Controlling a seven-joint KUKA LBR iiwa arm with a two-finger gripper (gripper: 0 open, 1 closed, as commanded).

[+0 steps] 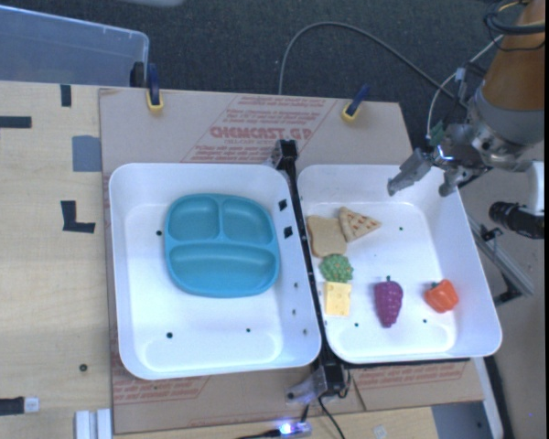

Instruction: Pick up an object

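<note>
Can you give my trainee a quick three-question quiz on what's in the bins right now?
1. True or false: the blue divided plate lies in the same bin as the food toys.
2. Which toy lies nearest the right bin's right wall? A) purple grapes B) orange pepper C) yellow cheese block
3. Fill in: the green broccoli sits directly above the ______ in the camera view.

Key: 1. False, it lies alone in the left bin. 2. B. 3. Yellow cheese block. The gripper hovers over the right bin's upper right corner, open and holding nothing.
</note>
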